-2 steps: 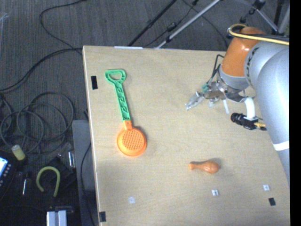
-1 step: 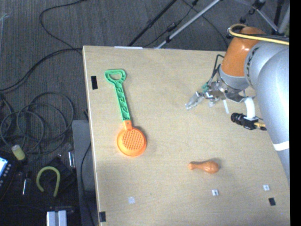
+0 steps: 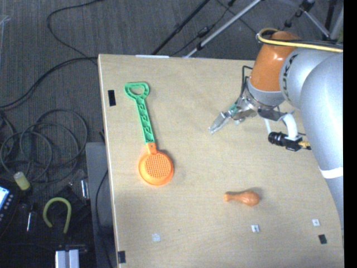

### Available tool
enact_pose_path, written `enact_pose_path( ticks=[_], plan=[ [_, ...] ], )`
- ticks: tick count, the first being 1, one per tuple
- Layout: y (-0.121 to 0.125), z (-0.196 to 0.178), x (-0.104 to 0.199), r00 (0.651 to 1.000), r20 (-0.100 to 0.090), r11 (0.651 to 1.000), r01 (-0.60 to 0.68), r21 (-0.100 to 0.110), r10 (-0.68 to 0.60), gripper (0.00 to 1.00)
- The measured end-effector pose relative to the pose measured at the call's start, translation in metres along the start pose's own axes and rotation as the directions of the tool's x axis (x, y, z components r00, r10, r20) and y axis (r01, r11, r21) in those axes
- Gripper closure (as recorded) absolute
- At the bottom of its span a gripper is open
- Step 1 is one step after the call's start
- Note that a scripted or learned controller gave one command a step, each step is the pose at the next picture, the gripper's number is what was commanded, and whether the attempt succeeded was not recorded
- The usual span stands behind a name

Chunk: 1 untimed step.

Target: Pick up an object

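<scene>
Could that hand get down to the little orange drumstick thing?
Probably yes: the hand hangs above bare board, and the drumstick lies alone in the open, nothing between them.

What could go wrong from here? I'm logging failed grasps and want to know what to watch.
1. The gripper hangs over bare board, well apart from both objects, so closing here would likely grab nothing.
2. The orange gourd-shaped piece is small and rounded; it may slip or roll from the fingers.
3. The strainer lies flat with a thin green handle, leaving little to pinch.
</scene>
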<state>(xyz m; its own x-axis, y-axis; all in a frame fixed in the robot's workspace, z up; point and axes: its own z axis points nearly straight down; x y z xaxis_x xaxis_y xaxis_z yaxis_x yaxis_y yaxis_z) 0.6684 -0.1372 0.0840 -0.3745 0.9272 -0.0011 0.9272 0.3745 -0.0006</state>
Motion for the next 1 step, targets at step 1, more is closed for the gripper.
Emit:
enact_pose_path(
  ticks=[1],
  plan=[
    [0.0005,-0.0091,0.0005,1.000,-0.001,1.000,-0.001,-0.001,0.001,1.00]
  ],
)
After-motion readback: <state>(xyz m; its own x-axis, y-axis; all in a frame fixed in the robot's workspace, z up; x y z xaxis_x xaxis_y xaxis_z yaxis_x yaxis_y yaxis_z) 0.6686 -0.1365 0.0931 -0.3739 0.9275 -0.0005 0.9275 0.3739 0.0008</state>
